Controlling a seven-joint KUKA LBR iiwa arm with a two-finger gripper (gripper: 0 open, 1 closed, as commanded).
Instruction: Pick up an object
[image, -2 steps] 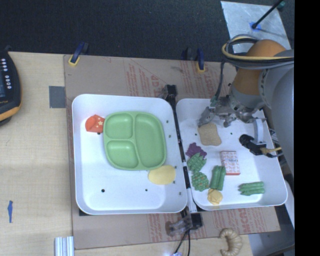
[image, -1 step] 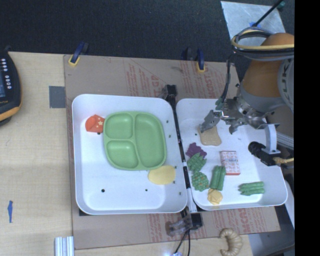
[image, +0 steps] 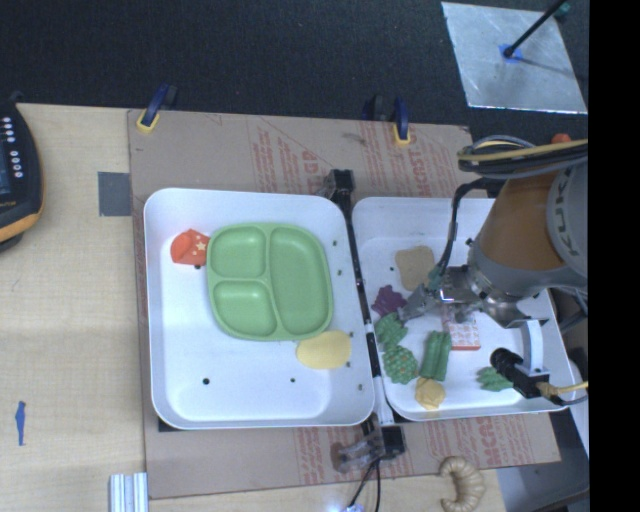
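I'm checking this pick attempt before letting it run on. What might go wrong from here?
1. The toys in the right bin lie crowded: purple piece, green leafy pieces and green pod sit close together below the gripper, so it may pinch two or nudge neighbours.
2. The purple piece looks small and low, so it could slip out.
3. The gripper works near the bin's left wall, risking a bump.
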